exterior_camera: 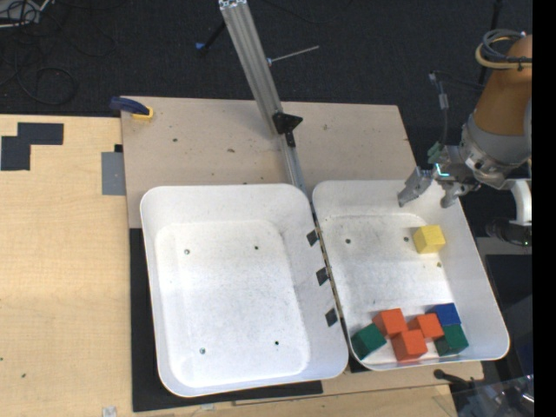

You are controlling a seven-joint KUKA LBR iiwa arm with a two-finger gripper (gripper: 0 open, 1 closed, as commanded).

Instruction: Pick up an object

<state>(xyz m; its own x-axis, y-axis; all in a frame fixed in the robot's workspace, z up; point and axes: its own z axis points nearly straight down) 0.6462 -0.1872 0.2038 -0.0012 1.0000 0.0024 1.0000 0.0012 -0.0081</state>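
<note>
Claw (431,191) sits above the far right corner of the right bin (486,272), fingers spread, nothing between them. Grey arm with orange band (504,102) comes in from the right edge.

Yellow block (428,239) is nearest to the claw: lying on the bin floor just below it, close to the bin's right wall, apart from the fingers.

Rest of the blocks are clustered in the near right corner of the same bin: three orange blocks (408,331) touching each other, a blue block (446,314) beside them toward the right wall, a green block (368,340) at the left end of the cluster, another green block (452,343) at the right end, by the near rim.

Left bin (165,233) is side by side with the right one, black clips (320,274) along the shared edge. Aluminium rail (256,63) slants up from the bench's far edge.
</note>
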